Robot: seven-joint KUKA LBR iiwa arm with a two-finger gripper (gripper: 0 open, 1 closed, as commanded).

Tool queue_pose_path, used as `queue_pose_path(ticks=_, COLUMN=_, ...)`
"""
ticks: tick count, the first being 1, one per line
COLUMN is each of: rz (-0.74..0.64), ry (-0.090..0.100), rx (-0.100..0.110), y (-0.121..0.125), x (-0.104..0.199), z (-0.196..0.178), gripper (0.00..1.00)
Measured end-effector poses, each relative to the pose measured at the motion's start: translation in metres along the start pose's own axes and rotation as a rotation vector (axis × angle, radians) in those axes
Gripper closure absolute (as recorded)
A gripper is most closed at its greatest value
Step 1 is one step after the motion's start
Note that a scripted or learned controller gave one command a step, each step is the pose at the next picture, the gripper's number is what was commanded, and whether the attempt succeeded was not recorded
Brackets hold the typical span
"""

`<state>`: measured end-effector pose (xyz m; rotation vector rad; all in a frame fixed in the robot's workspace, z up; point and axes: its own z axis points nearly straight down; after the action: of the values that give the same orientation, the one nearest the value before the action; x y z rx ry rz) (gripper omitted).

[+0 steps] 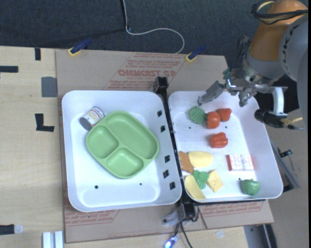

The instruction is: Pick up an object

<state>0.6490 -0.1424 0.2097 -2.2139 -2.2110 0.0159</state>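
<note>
Tool [227, 93] hovers over the far edge of the right bin [266, 154], fingers splayed wide apart, one reaching down-left toward the toys, the other pointing toward the bin's right side. Nothing sits between them. The arm [271, 30] leans in from the right, orange band up top.

Nearest candidates lie just under and ahead of it: a green leafy piece [197, 114], a red tomato [213, 120] touching a second red piece [224, 113], and a red pepper [218, 139] a little nearer the camera. Further down the bin sits a crowded heap of yellow and orange food [199, 160], a red-and-white packet [240, 162] and a green pepper [250, 186] alone in the corner.

To do this well, I'd say pick one target and commit. The far cluster is tight, so a straight descent risks pinching two toys or nudging them aside. The lone red pepper looks the cleaner bet: space all round it. Centre over it, turn the fingers across its narrow side, drop low, then close.

The left bin [75, 138] holds a green divided plate [122, 143] and a small can [92, 117].
</note>
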Motion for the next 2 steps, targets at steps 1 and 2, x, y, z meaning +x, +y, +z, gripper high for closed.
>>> queue_pose_path(ticks=1, rz=-0.003, ry=-0.002, rx=-0.015, y=0.002, x=0.001, z=-0.010, gripper=0.00)
queue_pose_path(ticks=2, rz=-0.004, ry=-0.003, rx=-0.012, y=0.012, x=-0.002, z=0.047, gripper=0.00)
